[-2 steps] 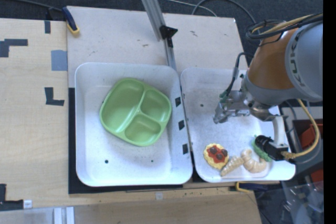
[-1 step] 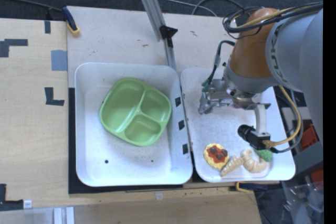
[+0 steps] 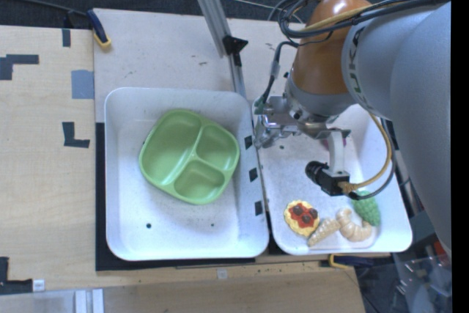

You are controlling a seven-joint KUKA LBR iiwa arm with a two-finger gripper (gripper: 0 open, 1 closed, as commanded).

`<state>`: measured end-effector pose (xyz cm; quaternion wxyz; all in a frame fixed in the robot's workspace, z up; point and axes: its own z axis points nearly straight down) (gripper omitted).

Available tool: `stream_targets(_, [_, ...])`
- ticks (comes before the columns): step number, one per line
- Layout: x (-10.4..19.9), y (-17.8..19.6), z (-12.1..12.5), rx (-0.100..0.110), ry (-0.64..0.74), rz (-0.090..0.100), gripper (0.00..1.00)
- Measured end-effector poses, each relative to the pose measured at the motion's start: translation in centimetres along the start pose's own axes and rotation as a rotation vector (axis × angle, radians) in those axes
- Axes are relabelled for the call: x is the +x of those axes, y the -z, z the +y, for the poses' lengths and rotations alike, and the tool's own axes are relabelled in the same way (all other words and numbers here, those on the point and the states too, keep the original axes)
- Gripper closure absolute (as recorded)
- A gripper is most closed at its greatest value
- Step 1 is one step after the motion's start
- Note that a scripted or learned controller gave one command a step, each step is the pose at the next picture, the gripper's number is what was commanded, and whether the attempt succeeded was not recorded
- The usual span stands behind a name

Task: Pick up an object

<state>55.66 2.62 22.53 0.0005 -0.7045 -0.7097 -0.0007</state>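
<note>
Item 1, left bin [image 3: 124,231]: you have a green divided plate [image 3: 189,155] lying flat near its middle, three compartments facing up, nothing in them

Item 2, right bin [image 3: 396,234]: the pickable pieces sit bunched in the near corner, close to the front wall; a small round pizza toy [image 3: 301,217], a pale twisted pastry piece [image 3: 339,226] touching it on the right, and a green leafy piece [image 3: 368,210] just behind the pastry

Item 3, gripper [image 3: 268,124]: you see it low over the far left part of the right bin, next to the divider between the bins, well apart from the food cluster; the wrist body hides the pincer, so you cannot tell whether it is wide or narrow, and nothing shows in its grasp

Judgement: with the pieces crowded together and hugging the wall, you should expect a clean single grasp to be awkward
</note>
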Motion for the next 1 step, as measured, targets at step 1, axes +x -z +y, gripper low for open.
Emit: stream_targets(1, [4.47,0.94,2.26,0.0,-0.001,0.0,1.0])
